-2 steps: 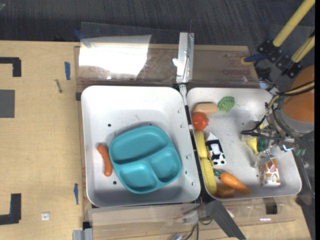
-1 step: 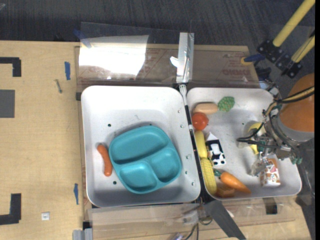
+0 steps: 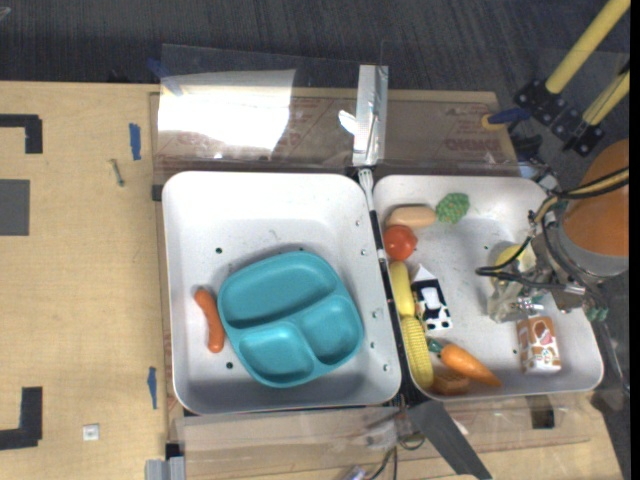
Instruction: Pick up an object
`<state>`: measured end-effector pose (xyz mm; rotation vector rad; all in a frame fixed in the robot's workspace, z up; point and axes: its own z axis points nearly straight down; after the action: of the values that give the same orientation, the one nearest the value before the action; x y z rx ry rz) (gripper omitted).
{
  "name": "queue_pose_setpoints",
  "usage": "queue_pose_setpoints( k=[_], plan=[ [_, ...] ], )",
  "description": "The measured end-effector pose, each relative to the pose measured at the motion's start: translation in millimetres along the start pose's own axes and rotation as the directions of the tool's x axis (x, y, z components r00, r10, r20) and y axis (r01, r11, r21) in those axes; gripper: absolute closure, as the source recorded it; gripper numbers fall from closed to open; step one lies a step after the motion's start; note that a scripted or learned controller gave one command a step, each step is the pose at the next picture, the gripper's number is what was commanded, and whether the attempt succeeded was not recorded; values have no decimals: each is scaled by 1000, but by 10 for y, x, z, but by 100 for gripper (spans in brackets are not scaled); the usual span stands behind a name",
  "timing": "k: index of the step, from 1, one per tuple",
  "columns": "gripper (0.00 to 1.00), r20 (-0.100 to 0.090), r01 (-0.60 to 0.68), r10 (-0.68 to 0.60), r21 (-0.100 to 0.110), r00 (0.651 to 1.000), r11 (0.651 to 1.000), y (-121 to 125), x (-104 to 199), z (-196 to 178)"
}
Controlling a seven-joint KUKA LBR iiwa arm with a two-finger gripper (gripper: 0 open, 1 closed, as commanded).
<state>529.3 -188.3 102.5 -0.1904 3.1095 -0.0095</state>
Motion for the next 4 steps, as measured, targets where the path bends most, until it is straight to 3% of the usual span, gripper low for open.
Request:
queue_pose_setpoints(
  k=[1, 2, 3, 4],
  plan=[
    [0, -2, 0, 0, -1, 1000, 1000, 3, 4, 9],
    [0, -12, -17, 17, -4, 1000, 1000, -91, 288, 129],
    [0, -14, -186, 185, -4, 983, 983, 108, -868, 164],
    [0, -25, -28, 28, -6, 999, 1000, -268, -333, -70]
  ],
)
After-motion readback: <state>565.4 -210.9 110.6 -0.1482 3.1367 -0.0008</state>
